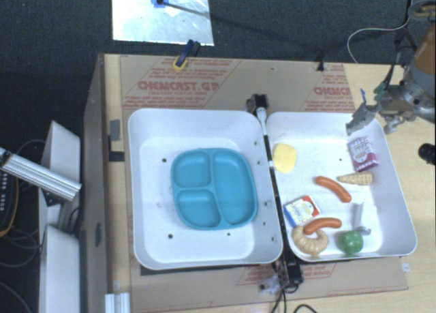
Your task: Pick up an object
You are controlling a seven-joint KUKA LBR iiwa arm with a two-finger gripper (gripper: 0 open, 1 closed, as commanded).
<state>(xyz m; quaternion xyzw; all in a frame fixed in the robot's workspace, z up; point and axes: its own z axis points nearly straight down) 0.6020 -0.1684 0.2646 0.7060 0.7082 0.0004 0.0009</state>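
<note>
the right bin [398, 236] on the desk [422, 189] carries the candidates: a pale yellow lump [285, 157] near its left wall, a purple packet [362, 153] towards the far right corner, a corn piece [357, 179] just below the packet, an orange sausage [333, 188], a second sausage [321, 225] lying over a tan ring [310, 240], a small printed box [300, 209], and a green pepper [351, 242] by the near edge. all look like light toy food, stiff and fairly smooth, so liable to slip or roll. judged best hold: across the short width of the first sausage, which lies apart from its neighbours. the left bin [146, 168] holds a blue divided tray [213, 188].

claw [368, 115]: it hangs at the far right corner of the right bin, above the rim and near the purple packet, touching nothing visible. nothing is seen held in it. whether it stands apart or together, i cannot tell at this size.
</note>
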